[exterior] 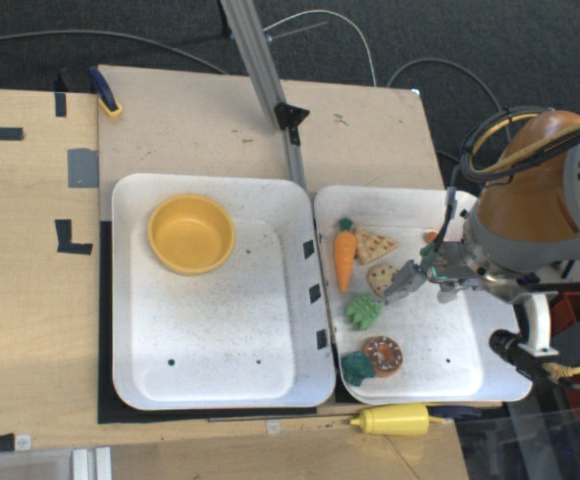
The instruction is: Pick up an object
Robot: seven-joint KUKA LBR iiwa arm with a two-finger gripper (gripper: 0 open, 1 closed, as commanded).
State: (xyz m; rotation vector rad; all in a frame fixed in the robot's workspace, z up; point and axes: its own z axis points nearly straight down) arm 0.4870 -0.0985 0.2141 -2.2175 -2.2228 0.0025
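I see the fingers [406, 284] low in the right bin [470, 368], cracker [379, 277] just beside them; their spread, I cannot tell.

bins 2 [130, 268] | bowl 1 [191, 233] | carrot 1 [344, 255] | donut 1 [382, 355] | broccoli 1 [364, 311]

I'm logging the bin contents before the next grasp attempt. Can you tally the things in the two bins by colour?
Yellow: 1, the bowl
Orange: 1, the carrot
Green: 2, the leafy piece and the darker piece
Tan: 2, the waffle wedge and the cracker
Brown: 1, the doughnut
Total: 7
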